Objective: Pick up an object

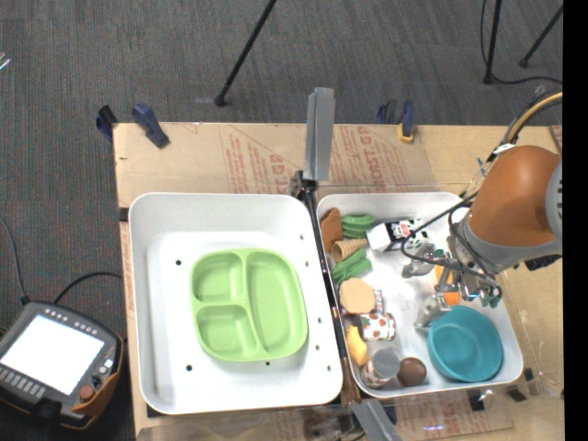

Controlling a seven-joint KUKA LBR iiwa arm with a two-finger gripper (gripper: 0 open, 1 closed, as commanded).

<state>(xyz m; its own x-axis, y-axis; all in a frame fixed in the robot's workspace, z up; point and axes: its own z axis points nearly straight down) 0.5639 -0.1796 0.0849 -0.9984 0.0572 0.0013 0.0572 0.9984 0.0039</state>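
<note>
My gripper (447, 294) is low in the right bin (432, 200), just above the teal bowl (466, 343) near the right wall; can't tell its state or whether it holds anything. Small objects crowd that bin's left side: cookie (357, 296), jar (378, 326), green pieces. Green divided plate (248, 303) sits in left bin (165, 219)

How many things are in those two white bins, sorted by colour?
Green: 3, the divided plate in the left bin, plus two green pieces in the right bin.
Teal: 1, the bowl.
Brown or tan: 3, the cone, round bun and brown ball.
Yellow: 1.
Other small items: about 3, too cluttered to be sure.
Total: roughly 11.
</note>
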